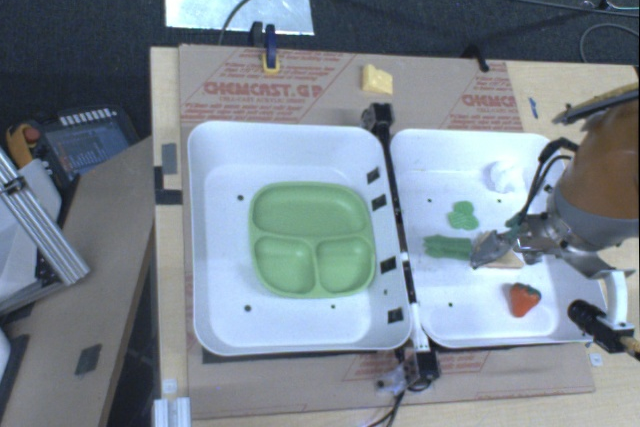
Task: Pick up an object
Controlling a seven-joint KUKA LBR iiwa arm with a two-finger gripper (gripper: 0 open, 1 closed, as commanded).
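My gripper is low in the right bin, its metal fingers pointing left at the right end of a long green vegetable. A pale tan item lies just under the fingers. A round green piece sits above the long one. A red strawberry lies toward the bin's front. A white object rests near the back of the bin. Nothing is visibly held between the fingers.
The left bin holds a green three-compartment plate. A black divider runs between the bins. A yellow block lies on the cardboard behind the bins. The arm's orange band fills the right side.
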